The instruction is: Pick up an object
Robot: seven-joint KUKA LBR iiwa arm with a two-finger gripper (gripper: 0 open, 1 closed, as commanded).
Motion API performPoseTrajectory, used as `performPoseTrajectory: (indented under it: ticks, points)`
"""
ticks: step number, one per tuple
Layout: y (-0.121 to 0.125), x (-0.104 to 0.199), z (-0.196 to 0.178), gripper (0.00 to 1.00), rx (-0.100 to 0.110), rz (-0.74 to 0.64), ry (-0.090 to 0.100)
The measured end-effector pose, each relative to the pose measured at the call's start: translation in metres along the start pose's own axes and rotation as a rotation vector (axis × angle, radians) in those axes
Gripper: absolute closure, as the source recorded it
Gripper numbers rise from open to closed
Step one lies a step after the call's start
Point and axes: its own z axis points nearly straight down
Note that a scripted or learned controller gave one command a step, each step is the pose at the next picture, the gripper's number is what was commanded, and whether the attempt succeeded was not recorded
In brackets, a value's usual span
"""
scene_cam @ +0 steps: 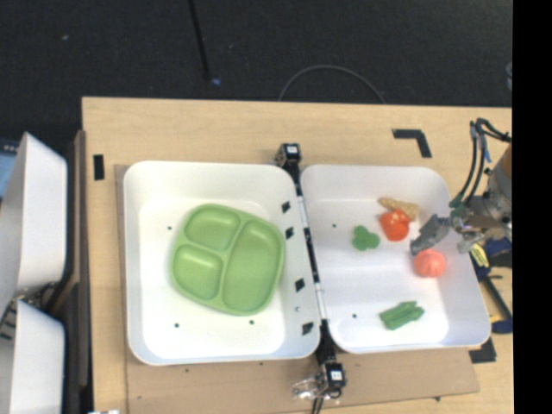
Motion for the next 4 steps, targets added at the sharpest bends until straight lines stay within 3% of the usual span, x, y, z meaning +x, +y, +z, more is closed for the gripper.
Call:
performPoseTrajectory:
  ticks: [1,4]
  points:
    - [0.002,0.0,-0.005,0.0,-0.01,-0.003,-0.002]
    - [0.002,-0.008,0.154,0.0,-0.006,0.0,-0.002]
